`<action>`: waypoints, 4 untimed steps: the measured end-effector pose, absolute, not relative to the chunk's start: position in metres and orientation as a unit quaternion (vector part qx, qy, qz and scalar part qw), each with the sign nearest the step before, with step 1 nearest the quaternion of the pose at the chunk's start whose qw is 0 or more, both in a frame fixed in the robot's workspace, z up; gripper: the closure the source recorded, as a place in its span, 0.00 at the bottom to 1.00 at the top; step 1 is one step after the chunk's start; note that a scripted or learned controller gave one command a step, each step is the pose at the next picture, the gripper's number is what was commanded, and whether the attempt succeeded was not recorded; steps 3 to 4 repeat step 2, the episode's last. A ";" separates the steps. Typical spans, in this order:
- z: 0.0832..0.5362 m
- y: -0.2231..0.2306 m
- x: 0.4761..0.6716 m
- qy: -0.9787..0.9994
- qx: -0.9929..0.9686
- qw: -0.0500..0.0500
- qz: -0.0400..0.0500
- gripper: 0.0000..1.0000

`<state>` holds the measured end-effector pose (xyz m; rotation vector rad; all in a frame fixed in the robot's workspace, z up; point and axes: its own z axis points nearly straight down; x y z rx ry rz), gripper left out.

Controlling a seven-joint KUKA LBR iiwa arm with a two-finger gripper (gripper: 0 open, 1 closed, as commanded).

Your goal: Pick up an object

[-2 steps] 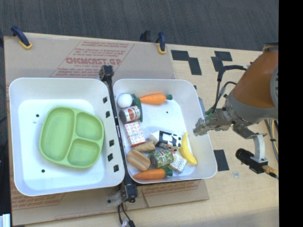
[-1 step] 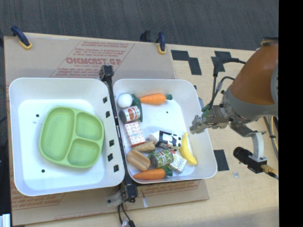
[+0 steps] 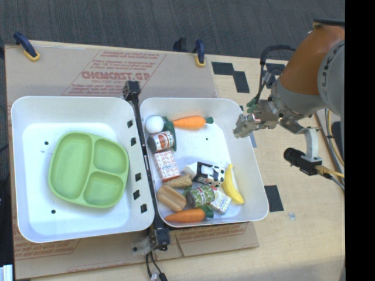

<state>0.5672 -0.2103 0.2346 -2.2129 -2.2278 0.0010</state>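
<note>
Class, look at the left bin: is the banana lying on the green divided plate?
No, the banana lies in the right bin, while the green plate sits in the left bin.

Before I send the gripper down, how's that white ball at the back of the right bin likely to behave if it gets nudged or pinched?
The white ball looks round and smooth, so it will probably roll at a light nudge. It sits in the right bin's back corner beside the small can, which may stop it. Its curved surface could squirt out of a two-finger pinch unless centred.
</note>
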 end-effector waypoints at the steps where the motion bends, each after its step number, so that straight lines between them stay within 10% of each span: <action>1: 0.223 -0.203 0.493 -0.710 -0.705 0.001 0.001 1.00; 2: 0.288 -0.211 0.590 -0.709 -0.705 -0.001 0.000 1.00; 4: 0.288 -0.211 0.590 -0.709 -0.705 -0.001 0.000 1.00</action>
